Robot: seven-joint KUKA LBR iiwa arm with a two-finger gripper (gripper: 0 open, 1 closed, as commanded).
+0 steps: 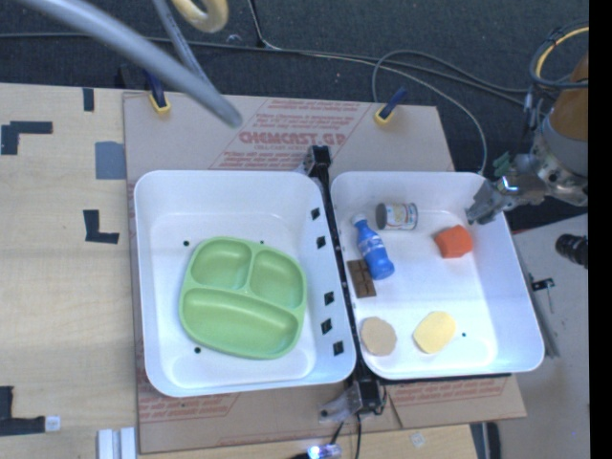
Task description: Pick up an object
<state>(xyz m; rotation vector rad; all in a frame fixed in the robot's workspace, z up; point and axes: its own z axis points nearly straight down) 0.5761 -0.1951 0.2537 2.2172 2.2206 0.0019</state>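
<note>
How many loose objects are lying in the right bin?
6: a can, blue bottle, orange block, brown bar, tan disc, yellow piece. None seems hidden.

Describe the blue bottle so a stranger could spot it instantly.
Look in the right bin of the two white bins. Near its left wall, beside the divider, lies a small blue bottle with a white cap, just above a brown block. It is the sole blue item there.

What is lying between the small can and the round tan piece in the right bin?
In the camera view, the blue bottle and the brown block lie between the small can and the round tan piece.
</note>
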